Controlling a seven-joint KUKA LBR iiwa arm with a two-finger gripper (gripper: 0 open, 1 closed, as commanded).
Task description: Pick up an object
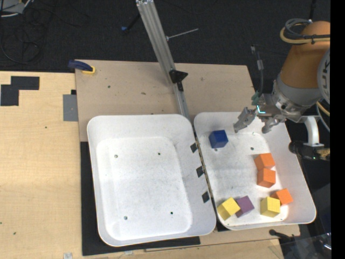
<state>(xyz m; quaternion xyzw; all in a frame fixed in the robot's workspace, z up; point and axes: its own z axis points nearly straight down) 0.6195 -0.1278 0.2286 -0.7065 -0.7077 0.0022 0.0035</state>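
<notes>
Hand (257, 122) spread above one blue, three orange, two yellow, one purple block.

From my station I take the aluminium rail (161, 50) as my landmark: it slants down across the tabletop (129, 88) and ends just above the gap between the two white bins. Well left of the rail, at the tabletop's far corner, I see a blue and yellow clamp (82, 66). Beyond the rail's upper end, I make out loose cables (16, 7) on dark floor (226, 20).
</notes>
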